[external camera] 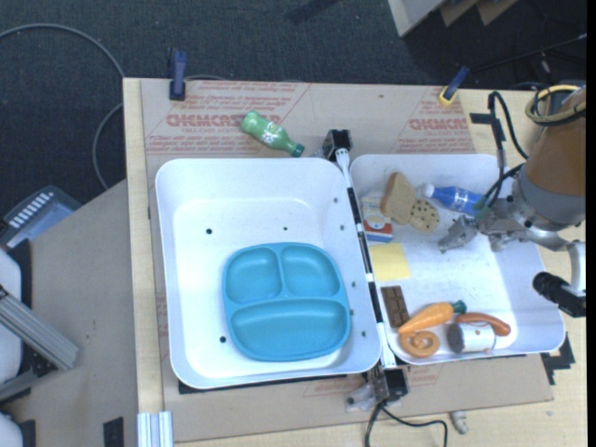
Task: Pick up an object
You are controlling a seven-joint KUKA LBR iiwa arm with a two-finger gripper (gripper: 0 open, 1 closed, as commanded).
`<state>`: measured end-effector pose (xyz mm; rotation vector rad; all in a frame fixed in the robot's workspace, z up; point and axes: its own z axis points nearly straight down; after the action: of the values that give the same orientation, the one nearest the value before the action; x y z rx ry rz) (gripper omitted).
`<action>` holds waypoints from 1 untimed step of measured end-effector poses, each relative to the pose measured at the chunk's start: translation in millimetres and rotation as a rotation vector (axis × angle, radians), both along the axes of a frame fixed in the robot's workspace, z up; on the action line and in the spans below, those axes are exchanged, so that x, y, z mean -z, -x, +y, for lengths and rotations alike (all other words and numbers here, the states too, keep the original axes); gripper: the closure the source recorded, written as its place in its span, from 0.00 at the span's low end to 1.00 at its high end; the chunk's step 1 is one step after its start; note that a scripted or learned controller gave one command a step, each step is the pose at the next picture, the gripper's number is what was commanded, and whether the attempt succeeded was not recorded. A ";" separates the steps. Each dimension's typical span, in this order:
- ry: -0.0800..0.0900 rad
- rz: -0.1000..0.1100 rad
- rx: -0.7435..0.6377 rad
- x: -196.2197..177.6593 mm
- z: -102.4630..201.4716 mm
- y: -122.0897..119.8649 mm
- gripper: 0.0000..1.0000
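My gripper (458, 238) hangs low over the right bin (521, 291), in its upper right part, at the end of the grey arm with the orange band. It sits just below a blue bottle (454, 196) and right of a round cookie (424, 214). I see nothing held in it. A slice of bread (399, 196) lies left of the cookie. A yellow square pad (389, 261) and a small red and blue box (377, 228) lie by the bin's left wall.
Along the right bin's front lie a brown bar (394, 305), a carrot (430, 316), an orange ring (419, 344), a grey can (471, 339) and a red pepper (486, 322). A blue divided plate (284, 301) sits in the left bin (186, 203). A green bottle (270, 131) lies behind.
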<state>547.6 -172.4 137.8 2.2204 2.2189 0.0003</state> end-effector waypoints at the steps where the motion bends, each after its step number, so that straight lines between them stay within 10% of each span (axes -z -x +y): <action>1: -0.001 0.000 -0.003 -39.7 58.4 -64.8 0.00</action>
<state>612.4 -114.0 177.5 2.2180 2.2223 0.0024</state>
